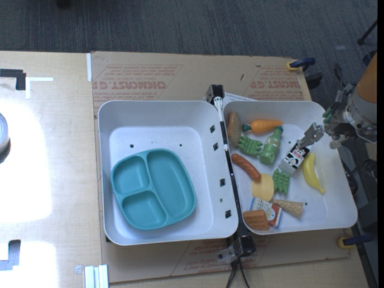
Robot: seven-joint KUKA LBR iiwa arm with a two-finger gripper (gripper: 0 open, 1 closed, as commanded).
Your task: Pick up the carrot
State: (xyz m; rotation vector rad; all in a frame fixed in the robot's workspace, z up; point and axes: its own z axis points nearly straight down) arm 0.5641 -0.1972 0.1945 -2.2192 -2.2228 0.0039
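The carrot (266, 125) is orange with a green stub at its left end. It lies flat near the far wall of the right bin (336, 212), just above a green bottle (271, 144). My gripper (311, 134) hangs over the right part of that bin, to the right of the carrot and a little nearer the camera. It is apart from the carrot and just above a black-and-white carton (295, 159). Nothing is visibly held.
Around the carrot lie a brown piece (233, 125), a green toy (249, 144), a sausage (246, 167), a banana (312, 173), a yellow wedge (263, 188) and a cone (290, 207). The left bin (120, 122) holds a teal divided plate (155, 188).
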